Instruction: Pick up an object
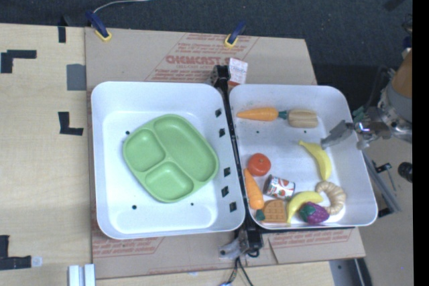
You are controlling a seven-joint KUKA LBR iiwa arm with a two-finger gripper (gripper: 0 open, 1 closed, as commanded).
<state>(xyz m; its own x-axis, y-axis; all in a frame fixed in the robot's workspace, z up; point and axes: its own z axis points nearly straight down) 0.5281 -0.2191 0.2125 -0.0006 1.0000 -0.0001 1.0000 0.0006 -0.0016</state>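
A: While the gripper [337, 134] hovers at the right bin's [335, 96] right edge, can't tell its state. Target?

B: Upper banana [318, 158], just beside it, mid-right. Drop straight, straddle the curve, avoid the pretzel [332, 196].

Red lettering reading "CHEMCAST" is being shown on the brown cardboard sheet [194, 58] lying under the two bins, just beyond the left bin's far rim; the smaller red lines printed around that word are being rendered too blurred to be read. A small white tag [237, 69] with red marks is being seen at the far end of the seam between the bins, but its print cannot be made out.
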